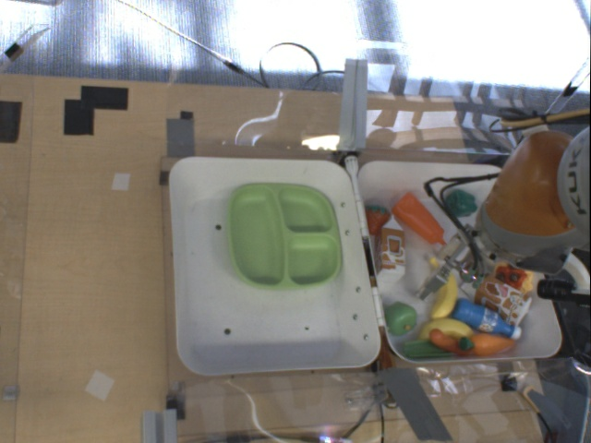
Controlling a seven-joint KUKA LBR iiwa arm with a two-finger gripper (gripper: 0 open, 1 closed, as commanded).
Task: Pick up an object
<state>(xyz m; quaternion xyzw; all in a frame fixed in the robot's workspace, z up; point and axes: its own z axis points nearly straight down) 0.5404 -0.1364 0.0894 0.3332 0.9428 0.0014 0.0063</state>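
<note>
The right bin [551,338] holds several toy foods: an orange bottle [420,218], a small carton [391,247], a green apple [401,317], a yellow banana [446,300], a blue bottle [485,319], a carrot [482,344] and a printed snack box [504,293]. My gripper [450,270] hangs low in this bin, just above the banana's upper end and left of the snack box. The arm's orange band [526,192] hides the bin's far right corner. I see nothing clearly held.
In the left bin [212,340] lies a green divided plate [282,233]. A dark green toy [462,201] and a black cable lie at the back of the right bin. A grey post [354,109] stands behind the seam between the bins.
</note>
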